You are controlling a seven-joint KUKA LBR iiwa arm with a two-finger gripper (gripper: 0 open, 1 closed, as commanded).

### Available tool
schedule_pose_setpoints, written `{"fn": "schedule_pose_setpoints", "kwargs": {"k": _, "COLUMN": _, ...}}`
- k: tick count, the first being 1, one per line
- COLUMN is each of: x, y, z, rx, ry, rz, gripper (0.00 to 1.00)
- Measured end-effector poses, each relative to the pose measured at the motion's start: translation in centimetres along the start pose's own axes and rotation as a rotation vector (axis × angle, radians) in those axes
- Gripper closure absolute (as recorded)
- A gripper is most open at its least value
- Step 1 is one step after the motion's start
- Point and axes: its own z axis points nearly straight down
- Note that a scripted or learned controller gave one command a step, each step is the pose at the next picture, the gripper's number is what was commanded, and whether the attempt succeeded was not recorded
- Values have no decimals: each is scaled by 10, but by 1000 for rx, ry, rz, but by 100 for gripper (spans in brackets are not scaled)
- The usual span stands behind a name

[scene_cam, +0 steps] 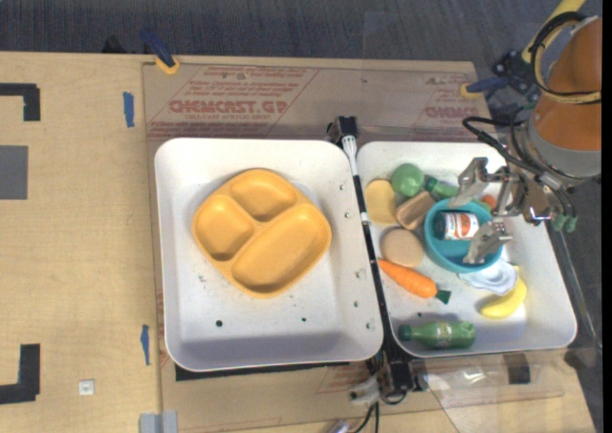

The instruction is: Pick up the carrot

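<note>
The carrot, orange with a green stub at its right end, lies at a slant in the right bin, close to the wall it shares with the left bin. My gripper hangs up and to the right of the carrot, over a blue bowl that holds a red and white can. Its fingers stand open, one near the bowl's far rim and one at its near rim, and nothing is gripped between them. A clear gap lies between the carrot and the gripper.
Around the carrot lie a tan roll, a green bottle and a banana. Further back are a green fruit, a yellow piece and a brown piece. The left bin holds a yellow divided plate.
</note>
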Motion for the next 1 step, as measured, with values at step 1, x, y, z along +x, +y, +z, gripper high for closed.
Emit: {"fn": "schedule_pose_setpoints", "kwargs": {"k": 1, "x": 15, "y": 87, "z": 57, "rx": -5, "ry": 6, "rz": -37, "gripper": 0}}
